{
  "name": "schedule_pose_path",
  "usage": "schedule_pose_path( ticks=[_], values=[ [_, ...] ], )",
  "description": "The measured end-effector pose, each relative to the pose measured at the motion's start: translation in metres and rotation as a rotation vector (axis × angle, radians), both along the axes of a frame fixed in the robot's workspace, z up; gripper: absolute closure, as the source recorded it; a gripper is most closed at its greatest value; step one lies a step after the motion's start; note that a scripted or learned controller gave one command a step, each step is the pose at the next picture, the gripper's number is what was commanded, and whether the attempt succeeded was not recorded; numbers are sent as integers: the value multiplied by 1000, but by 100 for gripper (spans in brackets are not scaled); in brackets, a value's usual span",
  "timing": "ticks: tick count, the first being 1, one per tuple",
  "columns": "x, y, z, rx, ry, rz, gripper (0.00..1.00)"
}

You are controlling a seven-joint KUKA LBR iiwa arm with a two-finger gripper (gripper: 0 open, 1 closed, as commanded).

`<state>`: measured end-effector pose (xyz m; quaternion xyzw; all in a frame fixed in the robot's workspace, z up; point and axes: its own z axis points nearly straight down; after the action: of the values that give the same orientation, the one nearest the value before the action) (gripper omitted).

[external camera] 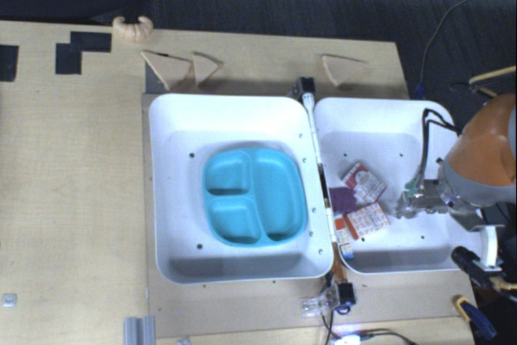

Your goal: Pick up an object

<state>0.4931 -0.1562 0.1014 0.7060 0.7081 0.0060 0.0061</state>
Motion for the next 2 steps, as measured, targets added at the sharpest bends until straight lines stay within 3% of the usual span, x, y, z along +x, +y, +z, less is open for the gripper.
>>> schedule_pose_path(
  ticks=[1, 2],
  values=[
    [96, 84, 84, 2, 11, 3, 100],
    [45, 27, 135, -1, 13, 0, 100]
  ],
)
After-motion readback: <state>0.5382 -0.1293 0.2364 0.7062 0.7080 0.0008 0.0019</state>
